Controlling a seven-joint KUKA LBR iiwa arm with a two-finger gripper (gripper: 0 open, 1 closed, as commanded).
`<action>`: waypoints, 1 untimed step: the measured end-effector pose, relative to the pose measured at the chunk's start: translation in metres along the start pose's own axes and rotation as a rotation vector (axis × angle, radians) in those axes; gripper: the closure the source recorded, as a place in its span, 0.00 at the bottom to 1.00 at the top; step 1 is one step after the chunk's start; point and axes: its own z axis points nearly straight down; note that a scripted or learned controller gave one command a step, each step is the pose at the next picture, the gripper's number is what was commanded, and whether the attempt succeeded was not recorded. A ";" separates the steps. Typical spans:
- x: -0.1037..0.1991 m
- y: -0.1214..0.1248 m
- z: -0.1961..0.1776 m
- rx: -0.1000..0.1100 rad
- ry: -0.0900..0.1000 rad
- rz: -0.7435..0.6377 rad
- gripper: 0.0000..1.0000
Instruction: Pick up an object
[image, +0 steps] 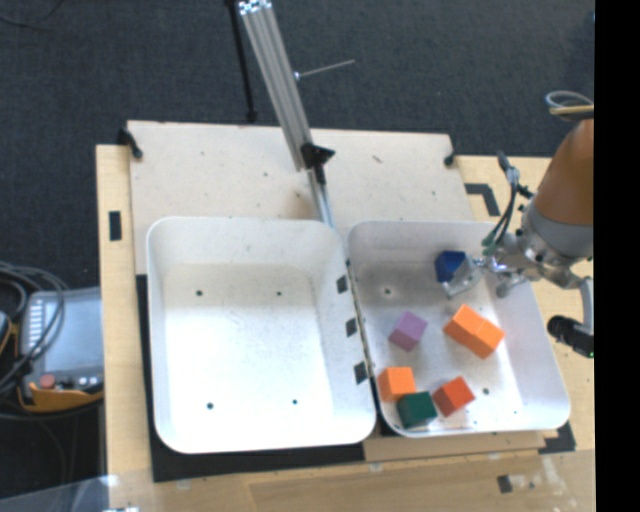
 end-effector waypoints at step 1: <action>-0.006 -0.006 0.045 0.000 0.000 -0.001 0.00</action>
